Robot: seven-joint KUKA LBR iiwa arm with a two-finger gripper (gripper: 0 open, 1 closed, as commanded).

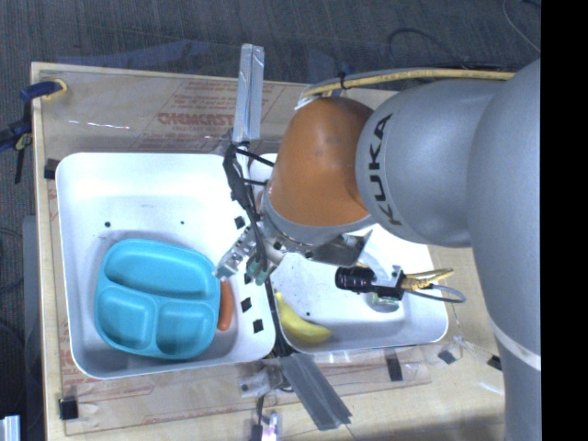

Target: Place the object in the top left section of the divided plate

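Gripper (241,263) at 3 o'clock of blue divided plate (156,299), beside orange carrot (224,306) (grip state: cannot tell).

Divided plate (156,299): blue, in left bin (83,200)
Carrot (224,306): just right of plate
Banana (301,326): right bin (432,320)
Hand (243,263): above the bins' divide

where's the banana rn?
In the right bin, near its front-left corner, the banana lies just right of the divider between the bins and below the tool; the blue divided plate sits in the left bin.
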